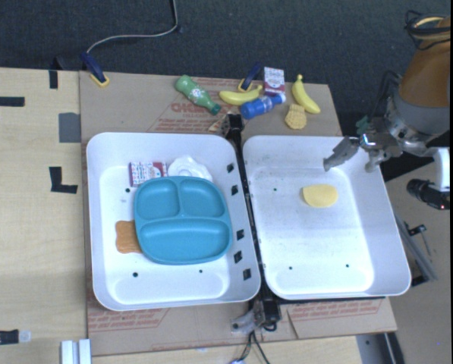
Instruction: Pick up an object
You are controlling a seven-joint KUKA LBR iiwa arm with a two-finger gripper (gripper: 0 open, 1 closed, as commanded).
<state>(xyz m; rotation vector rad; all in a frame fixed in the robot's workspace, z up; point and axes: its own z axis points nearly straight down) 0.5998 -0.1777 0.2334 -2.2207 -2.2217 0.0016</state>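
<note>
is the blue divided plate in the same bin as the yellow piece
No, the blue divided plate lies in the left bin, while the yellow piece sits alone in the right bin.

And here we are in a robotics lab, no question. A grey arm (423,89) with an orange band reaches in from the right over a desk (29,203) of pale board and taped-down cardboard. Two shallow white bins (97,226) sit side by side, clipped together along the middle. Toy food, bananas (241,95) among it, lies scattered at the far edge. A cable (146,32) trails across dark carpet beyond.
</note>
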